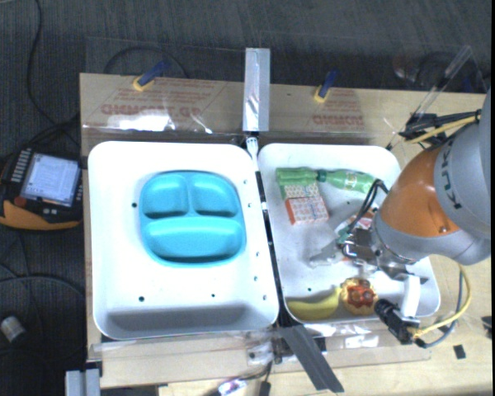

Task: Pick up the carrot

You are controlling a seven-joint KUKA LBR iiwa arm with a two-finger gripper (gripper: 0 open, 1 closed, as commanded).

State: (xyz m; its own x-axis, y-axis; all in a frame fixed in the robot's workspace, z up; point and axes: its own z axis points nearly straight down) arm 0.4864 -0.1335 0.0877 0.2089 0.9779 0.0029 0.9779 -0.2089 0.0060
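Carrot unclear; gripper (337, 252) above banana (313, 306)

We see two white bins (107, 304), the left one holding a sky-blue divided plate (192, 218). In the right bin lie a green bottle (326, 178) at twelve o'clock, a red-and-white patterned box (305, 203), a yellow banana (315, 305) at six o'clock, and a red-and-yellow fruit (358, 295). The desk (445, 110) is tan.
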